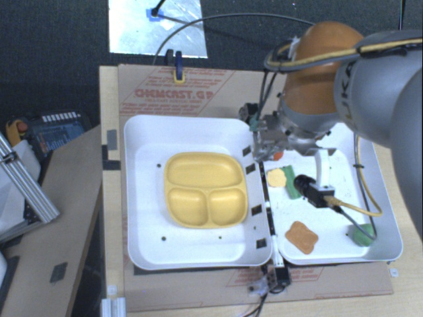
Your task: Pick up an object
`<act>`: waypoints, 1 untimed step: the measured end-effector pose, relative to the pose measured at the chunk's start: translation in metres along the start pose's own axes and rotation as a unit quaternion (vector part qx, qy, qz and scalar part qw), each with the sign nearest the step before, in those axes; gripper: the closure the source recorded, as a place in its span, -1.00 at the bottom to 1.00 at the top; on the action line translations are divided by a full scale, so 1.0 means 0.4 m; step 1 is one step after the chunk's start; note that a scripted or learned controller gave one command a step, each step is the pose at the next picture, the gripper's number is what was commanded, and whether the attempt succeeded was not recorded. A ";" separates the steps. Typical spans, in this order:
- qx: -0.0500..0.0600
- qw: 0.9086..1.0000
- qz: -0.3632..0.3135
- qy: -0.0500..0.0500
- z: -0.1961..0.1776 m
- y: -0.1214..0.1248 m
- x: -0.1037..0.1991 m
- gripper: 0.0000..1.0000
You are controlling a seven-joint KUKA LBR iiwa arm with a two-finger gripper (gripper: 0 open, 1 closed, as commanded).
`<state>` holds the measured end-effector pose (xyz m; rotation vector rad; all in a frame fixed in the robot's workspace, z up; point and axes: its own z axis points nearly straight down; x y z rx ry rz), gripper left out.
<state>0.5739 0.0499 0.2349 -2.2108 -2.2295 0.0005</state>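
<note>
Yellow tray left, arm over right bin

Yellow divided tray (205, 189) sits mid left bin (142, 243). At three o'clock, the right bin (386, 233) holds a brown cracker-like piece (302, 236), a yellow piece (291, 181) and a green piece (361, 236). The gripper (268, 147) hangs at that bin's eleven o'clock corner; whether its fingers are parted or holding anything cannot be told.

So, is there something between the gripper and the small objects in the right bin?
Nothing visible blocks it. The gripper hangs at the right bin's upper left corner, right above a small red piece and beside the yellow piece.
</note>
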 end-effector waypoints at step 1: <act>0.000 1.000 0.000 0.000 0.024 -0.048 0.115 1.00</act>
